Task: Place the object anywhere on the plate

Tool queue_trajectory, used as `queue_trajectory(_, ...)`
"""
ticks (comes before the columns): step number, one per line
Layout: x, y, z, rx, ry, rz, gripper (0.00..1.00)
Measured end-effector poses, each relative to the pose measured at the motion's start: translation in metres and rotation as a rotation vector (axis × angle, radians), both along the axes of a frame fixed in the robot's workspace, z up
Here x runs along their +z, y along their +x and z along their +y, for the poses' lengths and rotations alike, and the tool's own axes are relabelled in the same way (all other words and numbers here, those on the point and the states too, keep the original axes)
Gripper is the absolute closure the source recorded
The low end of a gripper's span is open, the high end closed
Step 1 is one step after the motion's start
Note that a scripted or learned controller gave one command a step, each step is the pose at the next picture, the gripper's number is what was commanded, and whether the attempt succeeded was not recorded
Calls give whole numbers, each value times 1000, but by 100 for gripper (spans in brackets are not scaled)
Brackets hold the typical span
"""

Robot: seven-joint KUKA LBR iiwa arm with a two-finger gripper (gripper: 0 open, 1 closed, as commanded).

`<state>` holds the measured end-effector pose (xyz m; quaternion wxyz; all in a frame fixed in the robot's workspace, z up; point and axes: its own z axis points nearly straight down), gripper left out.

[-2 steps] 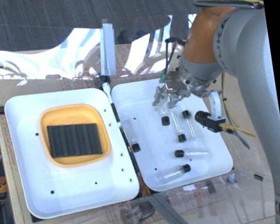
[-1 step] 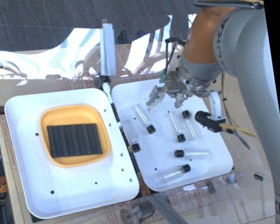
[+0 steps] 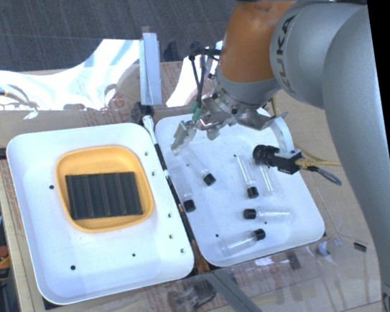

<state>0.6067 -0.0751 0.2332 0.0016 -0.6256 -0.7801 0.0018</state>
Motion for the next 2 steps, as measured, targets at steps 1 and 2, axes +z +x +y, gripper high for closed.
queue_trajectory(1,-10,14,63,341,2,2,0)
queue_trajectory(2,-19,24,127,630,2,-2,0)
